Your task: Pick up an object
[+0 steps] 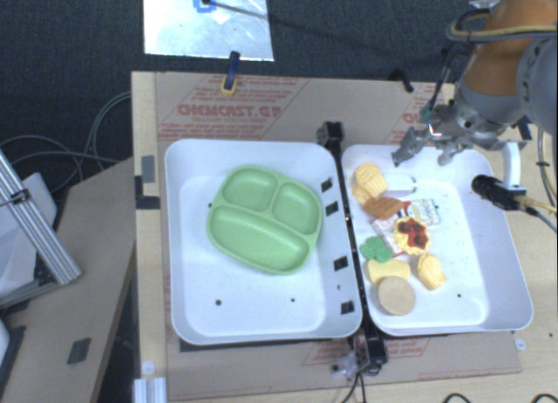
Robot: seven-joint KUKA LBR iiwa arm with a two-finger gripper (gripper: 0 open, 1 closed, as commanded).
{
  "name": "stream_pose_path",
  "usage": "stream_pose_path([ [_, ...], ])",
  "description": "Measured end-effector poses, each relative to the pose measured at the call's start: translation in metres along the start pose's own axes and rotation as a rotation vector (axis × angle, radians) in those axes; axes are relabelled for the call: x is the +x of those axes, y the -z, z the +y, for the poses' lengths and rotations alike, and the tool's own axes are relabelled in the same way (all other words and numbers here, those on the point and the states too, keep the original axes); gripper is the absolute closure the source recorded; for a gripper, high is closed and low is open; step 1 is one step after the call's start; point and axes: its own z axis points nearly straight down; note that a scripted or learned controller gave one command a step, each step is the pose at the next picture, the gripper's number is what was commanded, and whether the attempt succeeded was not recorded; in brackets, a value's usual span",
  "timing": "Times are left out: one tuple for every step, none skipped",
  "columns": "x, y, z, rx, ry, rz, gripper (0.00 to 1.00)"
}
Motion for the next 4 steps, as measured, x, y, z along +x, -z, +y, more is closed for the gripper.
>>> stream_pose_path([
  [0.005,-0.058,0.007,-0.001,0.001,0.000,0.00],
  [0.003,-0.091,0.010,-0.012,-0.001,-0.005,0.00],
  [0.004,-0.081,0.010,-0.014,0.001,-0.003,1.00],
  [-0.002,-0.035,0.012,-0.007,-0.003,-0.001,1.00],
])
